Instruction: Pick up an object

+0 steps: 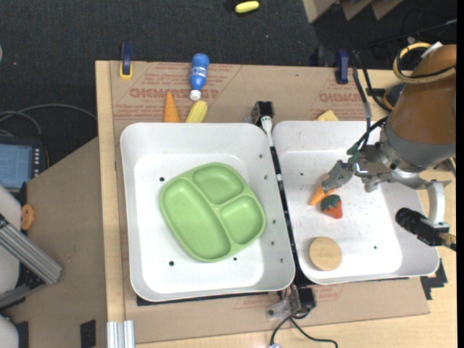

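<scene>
- Claw point(353, 174) is hovering over the right bin point(377, 263) with its fingers spread open, gripping nothing.
- Strawberry point(332, 206) and carrot piece point(318, 195) are lying touching each other — just below-left of the claw.
- Round cookie point(325, 253) is sitting nearer the front rim.
- Green divided plate point(212, 210) is resting in the left bin point(145, 267).

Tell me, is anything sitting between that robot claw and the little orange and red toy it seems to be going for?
Nothing visible does. The gripper hangs in the right bin just above the orange and red toy, with only bare bin floor around it. The round tan disc lies nearer the bin's front edge, off to the side of the path.
</scene>
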Action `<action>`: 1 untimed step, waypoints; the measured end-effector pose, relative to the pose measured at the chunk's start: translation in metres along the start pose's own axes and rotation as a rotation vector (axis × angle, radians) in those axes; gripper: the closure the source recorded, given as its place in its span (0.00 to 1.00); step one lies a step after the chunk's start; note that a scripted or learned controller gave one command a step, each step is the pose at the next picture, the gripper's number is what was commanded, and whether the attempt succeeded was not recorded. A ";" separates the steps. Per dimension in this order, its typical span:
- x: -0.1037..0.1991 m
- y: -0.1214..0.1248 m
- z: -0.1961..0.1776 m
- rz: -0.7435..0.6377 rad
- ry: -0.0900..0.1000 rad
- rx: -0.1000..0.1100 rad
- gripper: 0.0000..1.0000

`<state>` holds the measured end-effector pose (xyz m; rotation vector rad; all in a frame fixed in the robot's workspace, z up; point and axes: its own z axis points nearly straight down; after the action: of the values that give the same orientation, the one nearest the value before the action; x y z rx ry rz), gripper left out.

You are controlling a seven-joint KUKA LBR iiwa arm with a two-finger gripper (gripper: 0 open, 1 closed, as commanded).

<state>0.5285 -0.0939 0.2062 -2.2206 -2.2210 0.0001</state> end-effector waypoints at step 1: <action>-0.029 0.027 0.128 0.003 -0.001 0.002 0.00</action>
<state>0.5553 -0.1230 0.0785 -2.2228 -2.2172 0.0035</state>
